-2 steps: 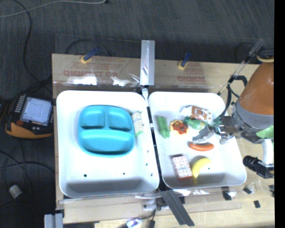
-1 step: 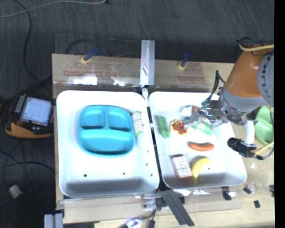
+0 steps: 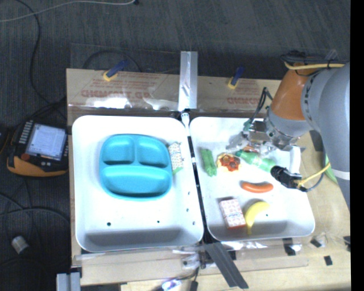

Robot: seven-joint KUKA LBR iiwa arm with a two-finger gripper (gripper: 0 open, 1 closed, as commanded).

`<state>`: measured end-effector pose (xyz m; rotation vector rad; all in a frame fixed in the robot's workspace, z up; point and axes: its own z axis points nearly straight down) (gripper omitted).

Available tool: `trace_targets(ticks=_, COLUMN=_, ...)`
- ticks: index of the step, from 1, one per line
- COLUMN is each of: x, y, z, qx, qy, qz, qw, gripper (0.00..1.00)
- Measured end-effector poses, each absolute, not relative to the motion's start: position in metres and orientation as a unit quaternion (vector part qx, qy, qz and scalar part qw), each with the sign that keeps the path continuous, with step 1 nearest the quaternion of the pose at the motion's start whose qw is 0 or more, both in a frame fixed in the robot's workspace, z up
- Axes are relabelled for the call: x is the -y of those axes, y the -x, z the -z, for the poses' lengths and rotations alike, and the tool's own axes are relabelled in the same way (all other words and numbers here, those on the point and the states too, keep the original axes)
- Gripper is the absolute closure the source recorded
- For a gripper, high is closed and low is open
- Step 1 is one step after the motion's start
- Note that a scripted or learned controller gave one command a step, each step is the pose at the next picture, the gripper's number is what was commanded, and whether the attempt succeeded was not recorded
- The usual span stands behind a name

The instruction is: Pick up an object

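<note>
Orange-red toy (image 3: 230,162) lies in right bin (image 3: 296,219) beside green piece (image 3: 209,161), just under gripper (image 3: 248,140). Jaws' spread: cannot tell (blurred). Arm (image 3: 318,108) bends down from the right, orange band (image 3: 290,96) above the wrist.

Dark grey carpet floor (image 3: 45,34), brown bench top (image 3: 131,88), loose cables (image 3: 23,17), small screen device (image 3: 44,142) at left

Your arm (image 3: 324,108) reaches in from the right, orange band above the wrist. Its gripper (image 3: 250,139) hangs low over the right bin's far edge.
</note>
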<state>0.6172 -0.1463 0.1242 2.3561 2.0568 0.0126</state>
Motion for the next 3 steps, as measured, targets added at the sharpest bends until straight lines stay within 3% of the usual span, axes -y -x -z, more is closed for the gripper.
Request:
trace_targets(ticks=1, x=0.158, y=-0.644, z=-0.098, qx=-0.573, qy=-0.819, qz=-0.0071, qw=0.01, gripper=0.0)
trace_targets(ticks=2, x=0.154, y=-0.642, z=-0.106, qx=-0.574, qy=-0.819, qz=-0.0025, qw=0.002, gripper=1.0)
trace_targets(ticks=3, x=0.114, y=-0.666, z=-0.199, qx=-0.615, qy=-0.789, qz=0.0063, qw=-0.004, gripper=1.0)
